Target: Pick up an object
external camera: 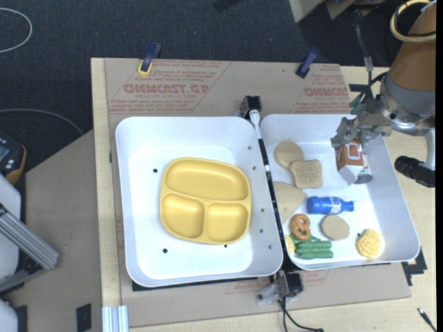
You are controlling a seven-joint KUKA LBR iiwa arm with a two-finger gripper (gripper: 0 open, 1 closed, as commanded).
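My gripper [354,135] hangs over the far right part of the right bin [398,206], reaching in from the right. Directly under it is an orange and white carton [351,160], tilted, its top hidden by the gripper. I cannot tell whether the carton is gripped or only lies below. Other objects in this bin: a beige round piece [288,152], a toast slice [306,173], a blue bottle [329,205] lying on its side, a pretzel [300,225], green beans [311,249], a brown cookie [336,227] and a yellow waffle [369,243].
The left bin [138,151] holds a yellow divided plate [205,199] near its middle. A black divider strip [263,164] runs between the two bins. A pale flat piece [289,198] lies against the right bin's left wall.
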